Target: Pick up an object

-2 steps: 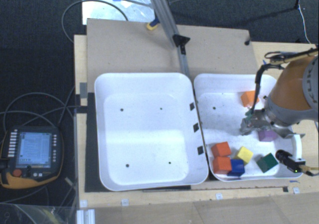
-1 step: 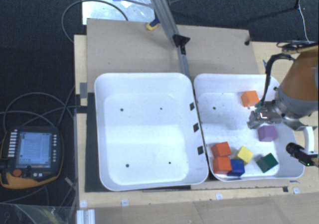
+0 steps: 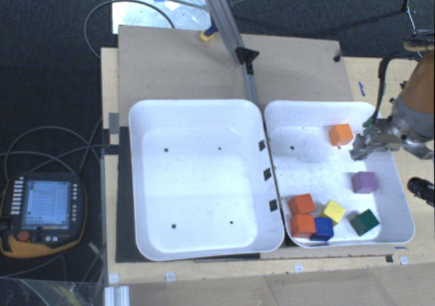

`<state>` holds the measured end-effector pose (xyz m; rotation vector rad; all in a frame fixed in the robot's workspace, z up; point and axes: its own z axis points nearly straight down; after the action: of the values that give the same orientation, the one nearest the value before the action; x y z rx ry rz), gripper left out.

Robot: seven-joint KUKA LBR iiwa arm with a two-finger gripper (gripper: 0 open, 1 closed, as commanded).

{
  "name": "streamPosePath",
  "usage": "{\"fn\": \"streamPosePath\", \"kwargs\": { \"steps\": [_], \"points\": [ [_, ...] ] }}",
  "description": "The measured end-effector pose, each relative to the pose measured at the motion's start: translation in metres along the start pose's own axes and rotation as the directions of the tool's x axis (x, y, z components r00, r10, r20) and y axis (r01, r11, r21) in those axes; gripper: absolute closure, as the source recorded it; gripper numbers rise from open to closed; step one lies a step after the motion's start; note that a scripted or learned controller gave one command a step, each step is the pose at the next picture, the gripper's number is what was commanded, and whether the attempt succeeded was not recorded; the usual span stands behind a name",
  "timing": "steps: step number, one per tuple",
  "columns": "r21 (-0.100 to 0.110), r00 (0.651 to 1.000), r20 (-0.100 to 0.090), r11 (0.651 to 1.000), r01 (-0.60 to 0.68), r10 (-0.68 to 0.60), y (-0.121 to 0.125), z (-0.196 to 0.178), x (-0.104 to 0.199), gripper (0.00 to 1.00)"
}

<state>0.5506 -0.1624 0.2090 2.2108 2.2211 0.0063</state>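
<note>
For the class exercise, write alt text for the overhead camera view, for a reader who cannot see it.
A robot gripper hovers over the right bin, beside an orange block and above a purple block. Along the bin's near edge lie two more orange blocks, a yellow block, a blue block and a green block.

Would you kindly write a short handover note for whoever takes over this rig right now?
Gripper: over the right bin, between the orange cube and the purple cube; nothing visibly held.
Right bin also holds two orange blocks, a yellow cube, a blue cube and a green cube, clustered near its front edge.
Left bin sits alongside.
Done: nothing picked.
Left: grasp and lift one object.
</note>
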Motion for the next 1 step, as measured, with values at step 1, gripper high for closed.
{"fn": "streamPosePath", "kwargs": {
  "steps": [1],
  "points": [
    [0.0,1.0,0.0,1.0,0.0,0.0,0.0023,-0.0544,-0.0006,1.0]
  ]
}}
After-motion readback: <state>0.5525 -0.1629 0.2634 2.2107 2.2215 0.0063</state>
